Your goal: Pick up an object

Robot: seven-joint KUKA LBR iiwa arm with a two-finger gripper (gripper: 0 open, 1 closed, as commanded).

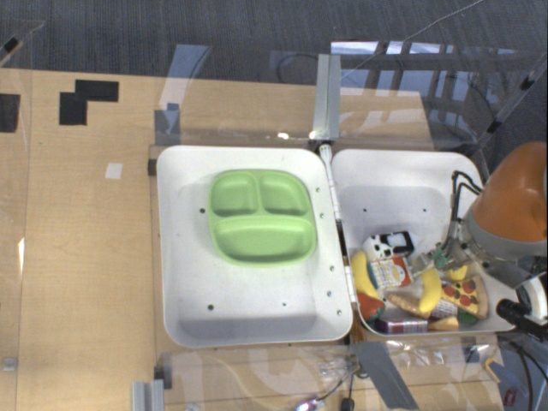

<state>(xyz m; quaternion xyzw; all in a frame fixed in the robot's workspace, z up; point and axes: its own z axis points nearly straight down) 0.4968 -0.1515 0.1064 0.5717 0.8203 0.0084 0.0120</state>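
The right white bin (385,187) holds a pile of toy food in its near right corner. A black and white item (396,243) lies at the top of the pile, with a small red and white carton (390,272) just below it. A yellow banana (361,282) lies at the pile's left edge, and another yellow piece (431,291) sits in the middle. At the right is a pizza slice (467,294). My gripper (447,255) hangs low over the pile's right side, below the orange band (514,199) of the arm.
The left white bin (184,298) holds a green divided plate (261,216) in its middle. A metal divider (328,110) stands behind the seam between the bins. The wooden bench top stretches to the left, and cables run along the right.
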